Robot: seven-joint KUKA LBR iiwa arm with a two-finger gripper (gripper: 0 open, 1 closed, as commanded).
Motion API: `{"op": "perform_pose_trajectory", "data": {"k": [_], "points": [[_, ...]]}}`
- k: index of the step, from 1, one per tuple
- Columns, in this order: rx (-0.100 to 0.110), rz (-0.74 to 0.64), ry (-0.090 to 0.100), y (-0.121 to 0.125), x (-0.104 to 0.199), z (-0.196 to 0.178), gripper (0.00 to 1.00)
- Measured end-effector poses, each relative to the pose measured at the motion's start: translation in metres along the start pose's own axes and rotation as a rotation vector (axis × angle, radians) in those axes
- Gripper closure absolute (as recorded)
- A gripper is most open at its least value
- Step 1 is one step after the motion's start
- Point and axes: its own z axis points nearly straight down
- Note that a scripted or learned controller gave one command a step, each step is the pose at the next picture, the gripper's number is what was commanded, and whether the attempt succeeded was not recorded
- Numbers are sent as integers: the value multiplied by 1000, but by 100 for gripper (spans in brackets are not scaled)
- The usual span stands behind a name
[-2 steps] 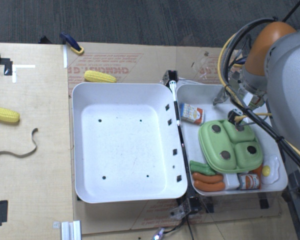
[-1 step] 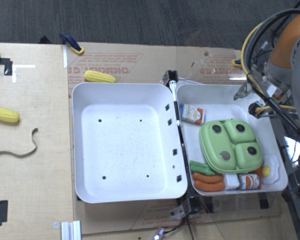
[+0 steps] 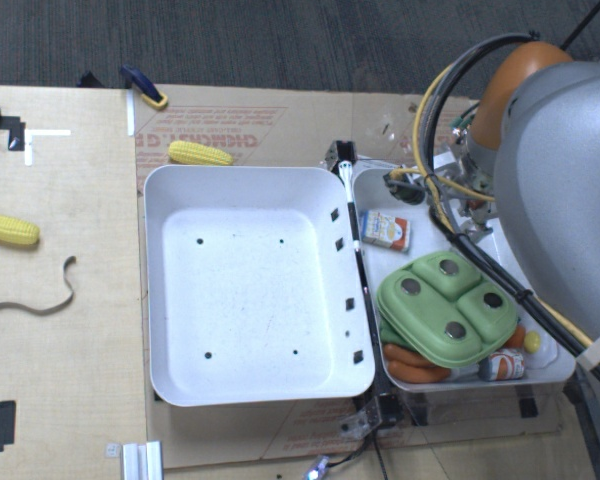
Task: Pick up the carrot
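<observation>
The carrot [image 3: 412, 364] lies in the right bin [image 3: 368, 183], at its front edge, as orange lengths half tucked under a green moulded block [image 3: 448, 306]. A further orange tip [image 3: 518, 338] pokes out at the block's right side. The grey arm with its orange band [image 3: 515, 73] leans over the right bin's far half. Its gripper [image 3: 442, 190] sits among black and yellow cables near the bin's back wall, well behind the carrot and apart from it.
A small white and red carton [image 3: 385, 230] lies behind the green block, and a small bottle [image 3: 500, 366] lies at the bin's front right. The left bin [image 3: 165, 268] stands beside it. Two corn cobs [image 3: 200, 153] [image 3: 8, 230] lie on the bench.
</observation>
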Motion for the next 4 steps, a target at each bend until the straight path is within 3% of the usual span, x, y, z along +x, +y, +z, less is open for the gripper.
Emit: {"op": "perform_pose_trajectory", "data": {"k": [1,2,3,4], "points": [[2,-22,-9,24,-4,5,0],[4,-33,-15,86,-23,7,0],[4,-34,-15,86,-23,8,0],[3,5,-14,12,-5,9,0]]}}
